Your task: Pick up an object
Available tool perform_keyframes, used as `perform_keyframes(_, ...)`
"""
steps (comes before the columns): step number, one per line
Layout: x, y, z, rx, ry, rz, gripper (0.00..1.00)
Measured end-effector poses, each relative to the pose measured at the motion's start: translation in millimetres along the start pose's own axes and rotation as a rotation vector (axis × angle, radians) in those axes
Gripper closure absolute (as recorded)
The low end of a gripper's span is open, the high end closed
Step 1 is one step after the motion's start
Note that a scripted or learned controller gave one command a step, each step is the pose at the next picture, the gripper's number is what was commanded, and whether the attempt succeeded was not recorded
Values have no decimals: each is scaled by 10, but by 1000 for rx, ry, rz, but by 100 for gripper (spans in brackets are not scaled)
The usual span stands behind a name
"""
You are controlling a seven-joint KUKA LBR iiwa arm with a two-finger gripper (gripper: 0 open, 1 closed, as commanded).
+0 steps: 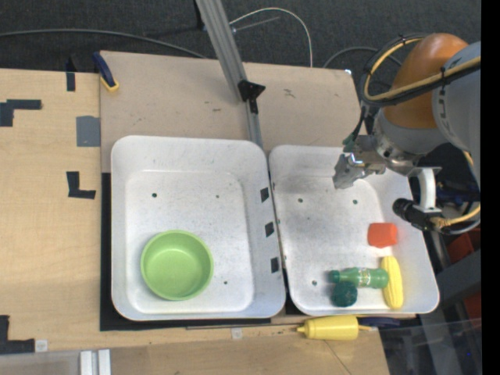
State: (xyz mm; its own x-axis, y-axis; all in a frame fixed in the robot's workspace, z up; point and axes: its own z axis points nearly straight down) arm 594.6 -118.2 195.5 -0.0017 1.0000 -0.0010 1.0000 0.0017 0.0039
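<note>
while gripper [346, 172] hovers over right bin [312, 209], finger state unclear; orange block [382, 235] lies apart.

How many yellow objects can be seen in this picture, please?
3: a yellow banana-shaped object in the right bin's near right corner, a yellow bottle on the bench just in front of that bin, and a small yellow clamp at the board's far left corner.

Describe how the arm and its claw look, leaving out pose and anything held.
The grey KUKA arm has a rounded casing with a glossy orange band above the wrist. Yellow and black cables loop beside the band. At its tip is a small grey metal claw. A black and white fitting sits alongside.
</note>
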Motion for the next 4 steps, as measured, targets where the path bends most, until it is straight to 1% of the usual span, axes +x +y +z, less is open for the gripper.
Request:
perform_keyframes(1,505,-29,12,5,2,-4,100)
perform_keyframes(2,1033,91,-138,4,3,-6,100)
perform_keyframes(3,1573,132,-74,6,3,-5,100)
perform_keyframes(4,2043,246,-106,5,2,-5,100)
